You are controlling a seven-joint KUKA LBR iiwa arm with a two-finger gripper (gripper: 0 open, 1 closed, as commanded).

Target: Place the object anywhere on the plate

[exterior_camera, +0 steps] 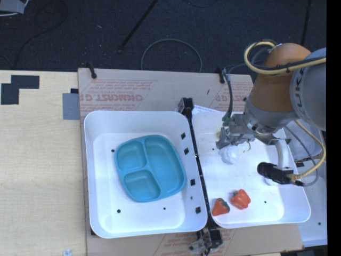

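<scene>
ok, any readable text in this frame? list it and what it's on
"KU": black letters on the arm's grey housing, cut off at the frame's right edge.
Red print on the cardboard sheet behind the left bin: upside down and blurred, not reliably readable.
Red print on the cardboard at the bottom edge: too blurred to read.
Nothing printed on the blue plate.

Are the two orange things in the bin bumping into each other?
Apart. The camera view shows a thin strip of white bin floor between the left orange piece and the right orange piece.
</scene>
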